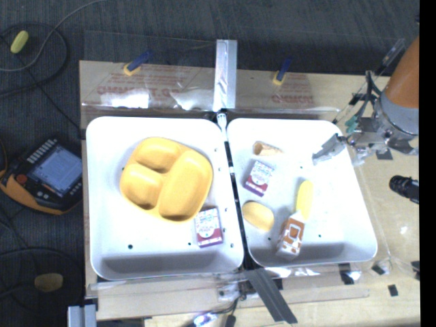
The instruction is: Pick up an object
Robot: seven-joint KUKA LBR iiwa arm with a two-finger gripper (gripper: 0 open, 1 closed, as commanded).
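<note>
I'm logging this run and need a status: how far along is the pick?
Done: nothing looks picked yet. The yellow divided tray and a small carton lie in the left bin; another carton, the yellow bar and the orange carton lie in the right bin. In hand: the gripper sits over the right bin's upper right corner. Left: descend, grasp, lift.

Grey arm point(398, 111) with orange band point(409, 73), cabled wrist.
</note>
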